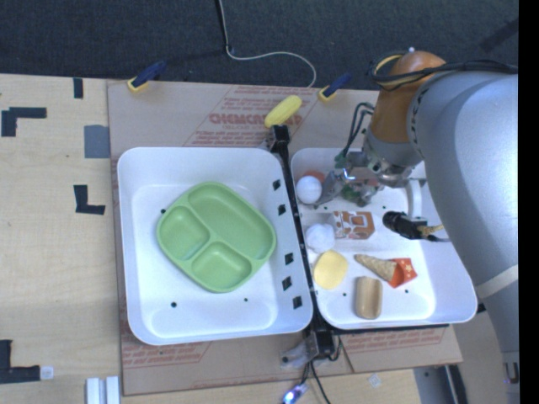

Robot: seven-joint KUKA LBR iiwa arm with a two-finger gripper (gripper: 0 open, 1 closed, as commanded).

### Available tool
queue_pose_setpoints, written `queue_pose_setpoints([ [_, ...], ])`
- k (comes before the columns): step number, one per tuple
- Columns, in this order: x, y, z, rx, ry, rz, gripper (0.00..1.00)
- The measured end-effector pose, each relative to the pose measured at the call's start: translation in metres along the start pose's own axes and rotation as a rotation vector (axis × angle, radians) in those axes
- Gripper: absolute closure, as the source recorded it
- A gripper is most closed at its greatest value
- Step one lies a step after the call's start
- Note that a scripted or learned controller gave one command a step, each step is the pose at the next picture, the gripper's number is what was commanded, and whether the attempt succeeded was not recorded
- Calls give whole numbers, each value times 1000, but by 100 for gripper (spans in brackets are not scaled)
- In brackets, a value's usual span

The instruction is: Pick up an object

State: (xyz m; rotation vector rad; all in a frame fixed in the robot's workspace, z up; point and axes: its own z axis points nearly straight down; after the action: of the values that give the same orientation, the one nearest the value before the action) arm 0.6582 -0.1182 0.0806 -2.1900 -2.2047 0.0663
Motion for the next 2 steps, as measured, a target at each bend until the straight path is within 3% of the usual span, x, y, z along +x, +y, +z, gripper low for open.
queue_pose_setpoints([
  [1, -55, -83, 0, -50, 4, 13, 0],
  [2, 18, -64, -1, -54, 9, -1, 0],
])
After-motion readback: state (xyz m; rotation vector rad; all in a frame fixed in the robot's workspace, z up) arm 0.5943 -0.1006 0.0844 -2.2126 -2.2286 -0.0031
